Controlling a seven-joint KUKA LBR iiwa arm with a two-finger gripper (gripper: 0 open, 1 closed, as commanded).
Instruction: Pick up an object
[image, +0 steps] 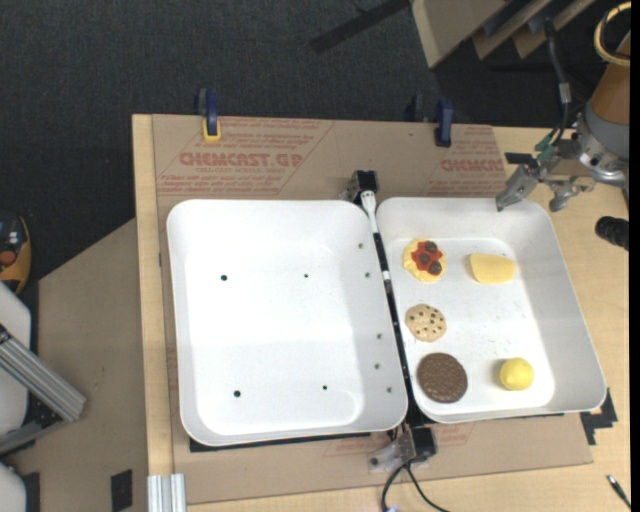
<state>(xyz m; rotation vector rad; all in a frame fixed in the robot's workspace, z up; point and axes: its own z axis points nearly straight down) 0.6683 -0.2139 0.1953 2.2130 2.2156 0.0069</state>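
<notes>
The gripper hangs over the far right corner of the right bin, its two fingers spread apart with nothing between them and touching nothing. All five toy foods lie toward the camera from it, the pale yellow wedge nearest, its long axis running left to right. Beyond are the fruit tart, chocolate-chip cookie, brown cookie and lemon.

Right bin has five bits lying flat and apart: berry tart, yellow wedge, chip cookie, brown cookie, and a lemon.
</notes>
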